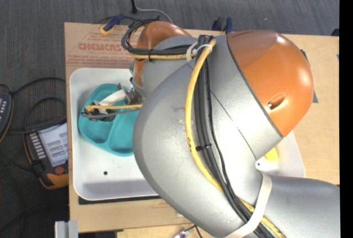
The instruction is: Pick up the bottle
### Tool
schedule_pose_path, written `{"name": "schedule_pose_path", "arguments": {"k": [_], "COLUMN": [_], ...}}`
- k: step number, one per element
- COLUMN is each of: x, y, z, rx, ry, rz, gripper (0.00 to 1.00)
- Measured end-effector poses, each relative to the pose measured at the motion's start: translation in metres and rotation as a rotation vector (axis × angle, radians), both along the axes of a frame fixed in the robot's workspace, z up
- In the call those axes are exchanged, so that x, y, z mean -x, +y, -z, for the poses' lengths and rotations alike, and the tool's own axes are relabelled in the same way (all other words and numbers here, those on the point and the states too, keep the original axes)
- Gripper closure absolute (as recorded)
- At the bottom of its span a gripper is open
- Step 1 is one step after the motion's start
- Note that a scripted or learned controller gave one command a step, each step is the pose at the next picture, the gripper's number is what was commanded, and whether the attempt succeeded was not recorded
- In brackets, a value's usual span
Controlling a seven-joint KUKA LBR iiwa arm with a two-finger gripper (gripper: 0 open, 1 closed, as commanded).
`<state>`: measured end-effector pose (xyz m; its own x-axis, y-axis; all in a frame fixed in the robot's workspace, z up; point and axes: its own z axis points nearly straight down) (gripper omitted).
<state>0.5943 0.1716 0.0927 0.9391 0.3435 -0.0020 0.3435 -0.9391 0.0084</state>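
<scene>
A teal plastic object (107,131), rounded and with a groove down its middle, lies in the left half of the left bin (75,171); whether it is the bottle I cannot tell. My gripper (122,98) hangs low over the teal object's upper edge, close to it or touching it. The big grey and orange arm (231,121) covers the middle of the view and hides the right part of the left bin and most of the right bin (295,162).
A small yellow thing (270,155) peeks out from under the arm in the right bin. The bins rest on a cardboard sheet (94,47). Cables and a handheld device (51,149) lie on the floor to the left of the bench.
</scene>
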Motion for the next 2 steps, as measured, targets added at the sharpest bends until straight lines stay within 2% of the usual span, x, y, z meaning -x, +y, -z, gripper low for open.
{"name": "schedule_pose_path", "arguments": {"k": [1, 2], "x": [0.030, 0.045], "y": [-0.050, -0.064], "z": [0.002, -0.015], "rx": [-0.013, -0.028], "ry": [-0.016, 0.004], "rz": [-0.188, -0.180], "gripper": [0.00, 0.00]}}
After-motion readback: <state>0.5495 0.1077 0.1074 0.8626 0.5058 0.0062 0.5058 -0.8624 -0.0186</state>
